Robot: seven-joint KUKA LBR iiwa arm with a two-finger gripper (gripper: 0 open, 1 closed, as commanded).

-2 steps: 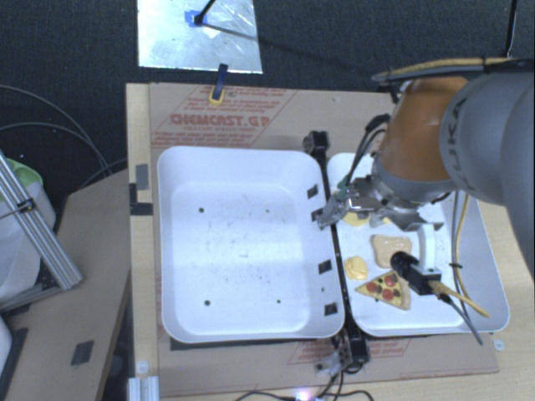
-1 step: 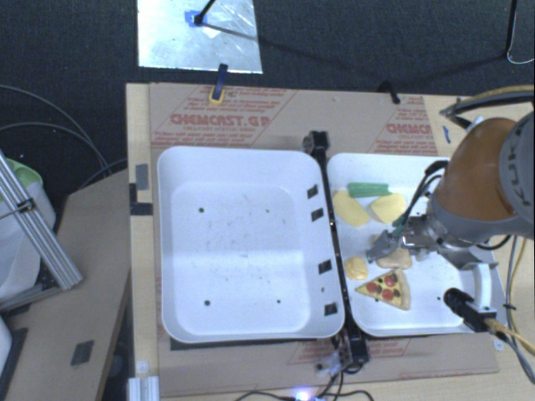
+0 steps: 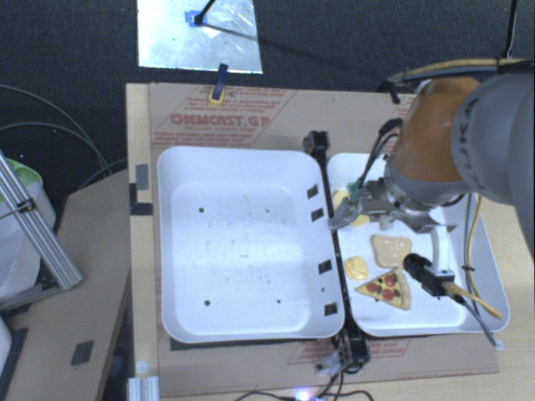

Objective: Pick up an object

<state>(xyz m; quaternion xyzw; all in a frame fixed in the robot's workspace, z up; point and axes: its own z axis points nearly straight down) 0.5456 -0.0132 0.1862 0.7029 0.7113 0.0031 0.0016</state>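
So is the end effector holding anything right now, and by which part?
Cannot be told. The end effector sits low over the right bin, against a yellow piece near the divider, but the wrist hides any contact.

The scene is evenly and brightly lit from above. Mild glare is seen on the left bin (image 3: 242, 241) and the metal sheet (image 3: 199, 22). Soft shadows are cast; focus is slightly soft throughout.

The left bin (image 3: 242, 241) had lots of room. Right of it, the arm (image 3: 451, 140) hung over toy food (image 3: 389, 266).
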